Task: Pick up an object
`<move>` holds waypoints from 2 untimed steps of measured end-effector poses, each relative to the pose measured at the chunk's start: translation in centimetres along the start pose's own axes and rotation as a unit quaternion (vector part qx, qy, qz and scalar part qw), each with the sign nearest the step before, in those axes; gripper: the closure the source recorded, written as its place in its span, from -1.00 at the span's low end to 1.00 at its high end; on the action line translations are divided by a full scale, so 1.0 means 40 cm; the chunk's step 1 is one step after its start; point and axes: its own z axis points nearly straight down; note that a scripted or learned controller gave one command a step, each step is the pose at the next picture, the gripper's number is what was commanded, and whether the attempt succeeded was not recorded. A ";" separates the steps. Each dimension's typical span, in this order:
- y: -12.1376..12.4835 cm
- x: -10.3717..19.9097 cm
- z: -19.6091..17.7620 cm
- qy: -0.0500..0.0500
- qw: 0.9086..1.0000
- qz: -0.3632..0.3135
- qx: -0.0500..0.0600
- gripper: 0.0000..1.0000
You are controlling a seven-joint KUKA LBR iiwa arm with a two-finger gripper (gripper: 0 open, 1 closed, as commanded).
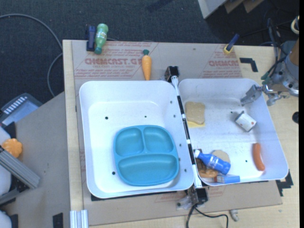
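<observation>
Camera view: we find the gripper (250,95) over the right bin's (216,87) far corner; its finger state we cannot tell. Nearest candidate, a small white block (245,121), lies just beside it. We judge a wall collision possible.

Both white bins (90,127) look like smooth plastic w/ a soft shine, and the blue tray (145,155) in the left one is smooth plastic too, more matt. The bench top (118,61) looks like brown cardboard or paper, flat & dull, w/ red print; the floor at 12 o'clock looks like rough dark carpet. In the right bin, the blue bottle (213,162) at 6 o'clock is shiny plastic, and the gripper (254,95) at 3 o'clock looks like grey metal.
</observation>
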 end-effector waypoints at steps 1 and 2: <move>0.070 -0.016 0.162 0.000 1.000 -0.001 0.001 -1.00; -0.007 -0.018 0.164 0.000 1.000 0.000 0.001 -1.00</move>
